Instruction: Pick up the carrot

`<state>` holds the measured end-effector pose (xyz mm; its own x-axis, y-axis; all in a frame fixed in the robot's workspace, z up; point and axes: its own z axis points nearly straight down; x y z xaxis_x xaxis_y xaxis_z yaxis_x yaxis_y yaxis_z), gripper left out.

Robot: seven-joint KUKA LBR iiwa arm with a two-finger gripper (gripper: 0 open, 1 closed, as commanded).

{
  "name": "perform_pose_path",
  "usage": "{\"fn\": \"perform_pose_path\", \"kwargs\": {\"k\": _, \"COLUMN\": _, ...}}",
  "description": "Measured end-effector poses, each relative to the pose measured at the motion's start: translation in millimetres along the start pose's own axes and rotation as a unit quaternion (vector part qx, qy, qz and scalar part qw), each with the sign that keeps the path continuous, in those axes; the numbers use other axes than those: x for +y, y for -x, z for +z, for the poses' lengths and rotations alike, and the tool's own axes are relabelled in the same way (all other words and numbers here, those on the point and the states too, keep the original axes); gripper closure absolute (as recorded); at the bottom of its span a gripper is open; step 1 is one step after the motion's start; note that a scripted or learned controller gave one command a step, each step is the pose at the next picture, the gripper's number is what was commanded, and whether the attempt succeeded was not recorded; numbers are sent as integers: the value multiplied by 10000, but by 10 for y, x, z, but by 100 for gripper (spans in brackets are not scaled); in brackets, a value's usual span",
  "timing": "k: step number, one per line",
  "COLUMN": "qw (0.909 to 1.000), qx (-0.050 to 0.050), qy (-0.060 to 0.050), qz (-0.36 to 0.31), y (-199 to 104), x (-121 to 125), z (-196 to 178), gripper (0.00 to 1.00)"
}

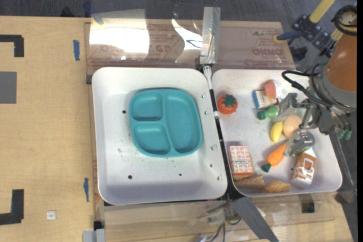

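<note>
The carrot [274, 156] lies in the right bin [244, 83], in its lower right part, with its long axis on a diagonal: the green leafy end points down and to the left, toward the near rim, and the orange root end points up and to the right. It is short and stubby, bright orange, with a small dark green tuft at the lower tip.

Nearest the front rim of that bin lie two brown bread-like pieces [266, 183] side by side. Just left of the carrot's green end stands a red-and-white patterned box [241, 160]; just right of it lies a small orange-and-white carton [304, 168]. The carrot is hemmed in on three sides, with some bare white floor between it and the box.

The gripper [299, 141] hangs just above the carrot's upper end, metal parts overlapping it; I cannot tell how the tool is set.

Further back sit a pale egg-shaped item [290, 124] and a yellow lemon-like fruit [276, 131], then a green vegetable [269, 113], a blue-and-orange packet [265, 95], and a red tomato [227, 103] near the divider.

The left bin [110, 93] holds a teal compartment plate [166, 122] with wide white margin around it.
</note>
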<state>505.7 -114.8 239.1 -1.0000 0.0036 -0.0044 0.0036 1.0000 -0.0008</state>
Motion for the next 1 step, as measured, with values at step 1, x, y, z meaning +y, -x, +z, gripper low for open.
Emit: {"fn": "perform_pose_path", "kwargs": {"k": 1, "qw": 9826, "qx": -69, "qy": -25, "qz": -1854, "y": -214, "x": -262, "z": 1211, "gripper": 0}}
